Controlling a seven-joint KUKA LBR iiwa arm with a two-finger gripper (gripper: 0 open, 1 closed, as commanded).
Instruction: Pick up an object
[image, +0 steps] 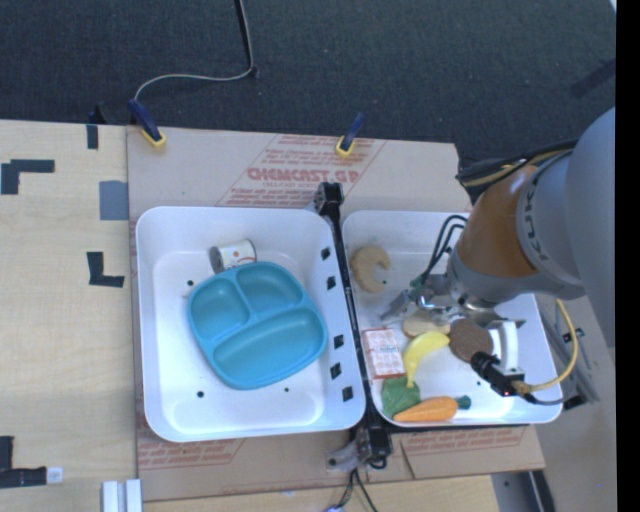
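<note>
Camera view: gripper (412, 300) low in the right bin (520, 425), just above the toy food: banana (424, 350), carrot (428, 409), a tan piece (369, 266). Finger state could not be told. Best approach, by my judgement: descend straight over one isolated item, avoiding neighbours.

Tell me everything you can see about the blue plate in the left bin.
The blue plate is light blue, looks like plastic and has rounded corners. Raised ridges split it into three compartments. It lies flat, face up, turned at a slant, in the left bin. A small white cup on its side touches its upper edge.
</note>
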